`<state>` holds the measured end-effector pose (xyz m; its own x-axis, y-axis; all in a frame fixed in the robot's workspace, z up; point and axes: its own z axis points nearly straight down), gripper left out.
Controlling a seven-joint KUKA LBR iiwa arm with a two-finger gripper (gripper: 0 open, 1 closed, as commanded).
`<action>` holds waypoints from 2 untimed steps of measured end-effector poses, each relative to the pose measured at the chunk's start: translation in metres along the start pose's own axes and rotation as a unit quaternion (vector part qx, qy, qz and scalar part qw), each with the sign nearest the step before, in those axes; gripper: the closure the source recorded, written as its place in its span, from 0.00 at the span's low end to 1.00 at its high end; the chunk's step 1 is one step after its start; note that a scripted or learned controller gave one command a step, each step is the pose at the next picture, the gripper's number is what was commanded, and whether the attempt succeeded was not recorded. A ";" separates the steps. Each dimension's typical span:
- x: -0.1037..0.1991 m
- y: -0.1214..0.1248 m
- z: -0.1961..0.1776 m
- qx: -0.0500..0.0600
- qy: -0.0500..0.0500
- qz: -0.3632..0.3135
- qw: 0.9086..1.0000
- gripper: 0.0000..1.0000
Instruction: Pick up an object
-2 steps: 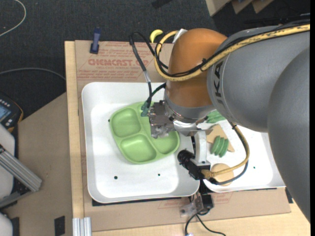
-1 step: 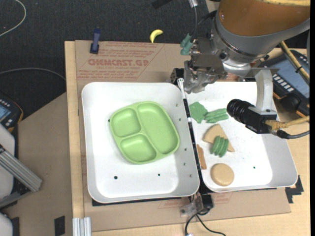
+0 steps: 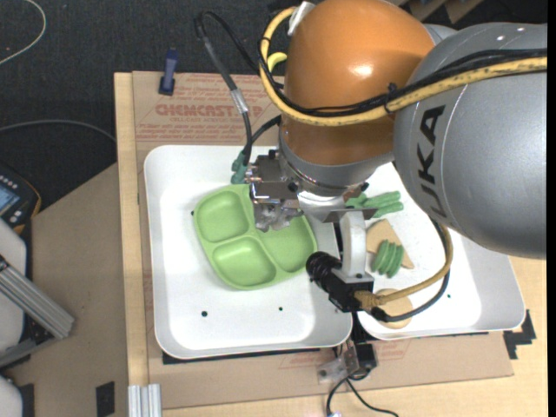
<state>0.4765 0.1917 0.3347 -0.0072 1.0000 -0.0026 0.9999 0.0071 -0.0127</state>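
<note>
Green divided tray [image 3: 239, 248], one of it, three compartments visible, lies in the left white bin [image 3: 174, 259], with the pincer [image 3: 271, 208] down over the tray's upper right part; can't tell whether it is open or closed or has hold of anything, since the arm's orange band [image 3: 347, 55] and wrist cover it. Two white bins sit side by side on the surface; the right bin [image 3: 486, 307] holds one tan flat piece [image 3: 388, 233], one green ribbed item [image 3: 388, 258] on it, and one green pronged item [image 3: 375, 202] partly under the arm.
</note>
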 end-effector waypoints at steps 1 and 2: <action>-0.063 0.002 -0.081 -0.012 0.002 0.007 1.000 1.00; -0.041 0.001 0.026 -0.001 0.000 0.004 1.000 1.00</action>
<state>0.4776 0.1504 0.3087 0.0004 1.0000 -0.0030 0.9999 -0.0004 -0.0115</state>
